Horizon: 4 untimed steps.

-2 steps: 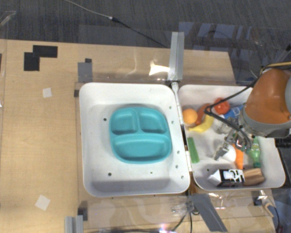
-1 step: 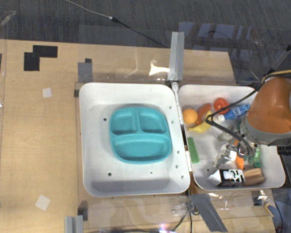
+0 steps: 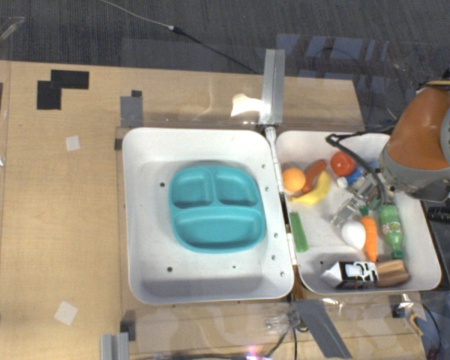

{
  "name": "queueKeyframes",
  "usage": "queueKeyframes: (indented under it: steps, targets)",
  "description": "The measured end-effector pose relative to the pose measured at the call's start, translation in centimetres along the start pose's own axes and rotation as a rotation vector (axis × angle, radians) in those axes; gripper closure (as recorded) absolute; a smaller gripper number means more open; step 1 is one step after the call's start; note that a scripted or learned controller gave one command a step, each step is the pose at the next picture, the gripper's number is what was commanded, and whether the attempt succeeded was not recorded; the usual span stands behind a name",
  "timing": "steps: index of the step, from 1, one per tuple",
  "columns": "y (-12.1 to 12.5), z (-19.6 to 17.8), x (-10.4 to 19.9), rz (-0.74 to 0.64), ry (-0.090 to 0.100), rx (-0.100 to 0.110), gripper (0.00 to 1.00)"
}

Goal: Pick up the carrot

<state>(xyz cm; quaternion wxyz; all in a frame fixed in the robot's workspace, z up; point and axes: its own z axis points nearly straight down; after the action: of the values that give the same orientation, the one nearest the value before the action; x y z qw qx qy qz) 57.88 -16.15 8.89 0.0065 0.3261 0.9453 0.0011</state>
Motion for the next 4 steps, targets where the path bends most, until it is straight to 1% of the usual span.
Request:
queueKeyframes:
  steps: [1, 2, 3, 4]
  targets:
    - [2.6, -0.2, 5.4, -0.317, -0.003, -0.002, 0.00]
    - [0.5, 0.1, -3.8, -0.360, -0.001, 0.002, 0.00]
    - [-5.4, -0.1, 2.3, -0.538, -0.002, 0.001, 0.00]
    - [4.2, -0.1, 2.5, -0.395, -0.001, -0.004, 0.00]
